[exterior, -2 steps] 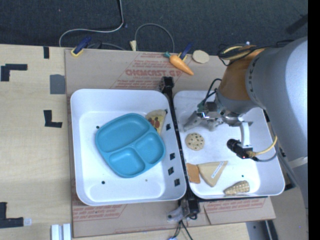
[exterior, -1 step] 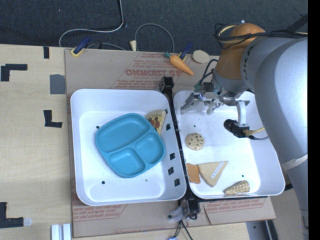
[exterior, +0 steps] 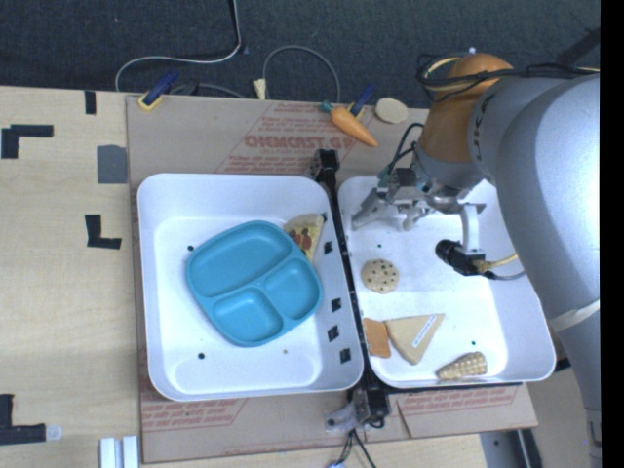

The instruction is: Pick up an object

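My gripper (exterior: pixel 388 216) hangs over the back part of the right bin (exterior: pixel 507 305), open, with nothing between its fingers. A round chocolate-chip cookie (exterior: pixel 379 276) lies on the bin floor just in front of it, apart from the fingers. Toward the bin's front lie a tan wedge (exterior: pixel 415 336), an orange cracker (exterior: pixel 376 337) touching the wedge's left side, and a waffle cone (exterior: pixel 461 366). In the left bin (exterior: pixel 161 261) sits a blue divided plate (exterior: pixel 253 281), with a pizza slice (exterior: pixel 305 232) at its back right corner.
A toy carrot (exterior: pixel 351 125) and a small beige piece (exterior: pixel 391 110) lie on the cardboard behind the bins. The black divider clips (exterior: pixel 335 252) run between the two bins. The arm's grey body (exterior: pixel 546 183) overhangs the right bin's right side, and a black fitting (exterior: pixel 462 256) hangs from it.
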